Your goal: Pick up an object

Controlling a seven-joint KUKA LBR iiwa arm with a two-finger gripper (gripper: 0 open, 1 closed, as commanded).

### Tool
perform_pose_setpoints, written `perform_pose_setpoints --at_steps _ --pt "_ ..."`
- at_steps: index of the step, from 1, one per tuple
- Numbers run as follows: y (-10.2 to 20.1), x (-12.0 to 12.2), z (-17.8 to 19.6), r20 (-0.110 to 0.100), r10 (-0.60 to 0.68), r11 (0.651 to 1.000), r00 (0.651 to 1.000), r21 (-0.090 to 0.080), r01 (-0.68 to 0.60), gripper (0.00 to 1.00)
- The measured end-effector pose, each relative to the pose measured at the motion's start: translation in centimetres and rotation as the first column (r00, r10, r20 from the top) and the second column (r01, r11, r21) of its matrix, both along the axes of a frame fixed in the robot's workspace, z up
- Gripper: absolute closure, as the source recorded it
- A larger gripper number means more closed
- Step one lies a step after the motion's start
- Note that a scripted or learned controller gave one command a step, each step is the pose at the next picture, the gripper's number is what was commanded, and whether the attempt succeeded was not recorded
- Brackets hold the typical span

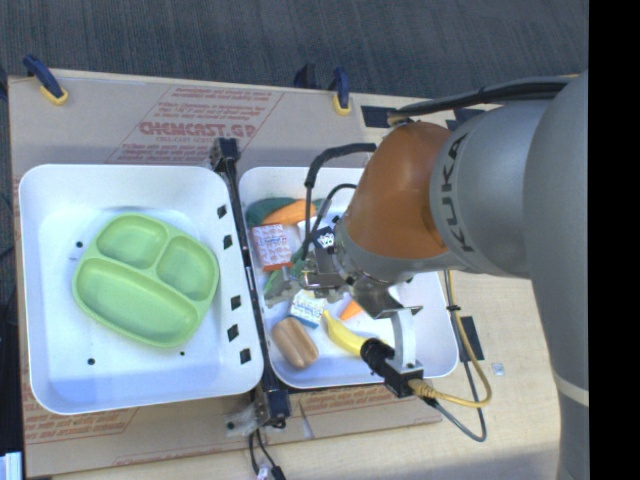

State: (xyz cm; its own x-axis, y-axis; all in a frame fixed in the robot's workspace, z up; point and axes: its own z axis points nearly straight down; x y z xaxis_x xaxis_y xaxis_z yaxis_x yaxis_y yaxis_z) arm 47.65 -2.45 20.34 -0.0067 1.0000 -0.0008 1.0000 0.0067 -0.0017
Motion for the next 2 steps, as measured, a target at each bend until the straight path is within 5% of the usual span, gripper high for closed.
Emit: perform_pose_setpoints --at_steps 1,2 --pt "-6.8 0.3 -10.9 0.007 0.000 1.000 1.000 0.001 0.000 0.00" --pt "-6.6 0.5 -9.7 0.008 0.009 1.000 1.000 0.006 -0.009 1.00"
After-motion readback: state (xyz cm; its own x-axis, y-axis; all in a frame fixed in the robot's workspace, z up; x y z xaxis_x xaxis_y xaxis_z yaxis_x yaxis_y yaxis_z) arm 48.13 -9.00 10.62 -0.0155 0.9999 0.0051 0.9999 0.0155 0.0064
